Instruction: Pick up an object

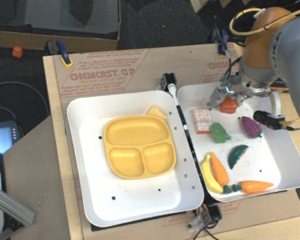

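The tool [226, 96] sits low over the far part of the right bin [289, 174], directly above a small red tomato-like toy [228, 105], which lies near that bin's far edge, toward its far-left corner. Whether the tool is open, closed or actually gripping the toy cannot be told, since the wrist hides the contact. If the red toy is the target, its rounded shape could let it squirt sideways under an off-centre squeeze and roll toward the small printed box [202, 120] or the green leafy toy [219, 133] just nearer. The purple eggplant toy [251, 126] lies close enough to be nudged. The left bin [95, 202], holding the yellow divided tray [140, 146], looks safely apart.
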